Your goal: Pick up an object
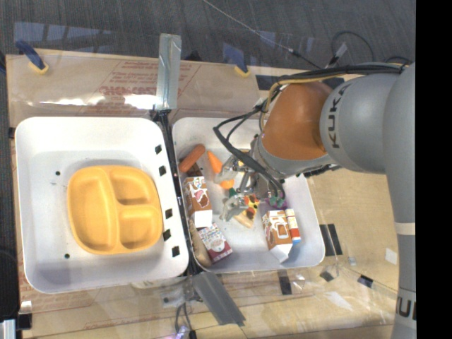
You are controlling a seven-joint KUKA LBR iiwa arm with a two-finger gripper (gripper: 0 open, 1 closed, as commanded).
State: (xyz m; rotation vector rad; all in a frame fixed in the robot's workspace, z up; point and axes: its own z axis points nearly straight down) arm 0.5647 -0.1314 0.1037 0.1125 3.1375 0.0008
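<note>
Dark carpet surrounds the desk (353, 189), which carries two shallow white bins side by side, taped down over clear plastic sheeting. Left of the right bin (311, 242), the left bin (32, 189) holds a yellow divided tray (113, 207).

Inside the right bin, a sausage (191, 158) and a carrot (215, 162) lie near its far rim. Three small cartons lie there too: one (198, 194) near the wall shared with the left bin, another (215, 243) by the near rim, a third (280, 229) toward the bin's right side.

From the right, the grey arm (367, 122) with its orange band (300, 122) reaches over the right bin. Its end effector (240, 200) hangs low among small items at the bin's middle; whether it is spread or pinching anything cannot be told.
</note>
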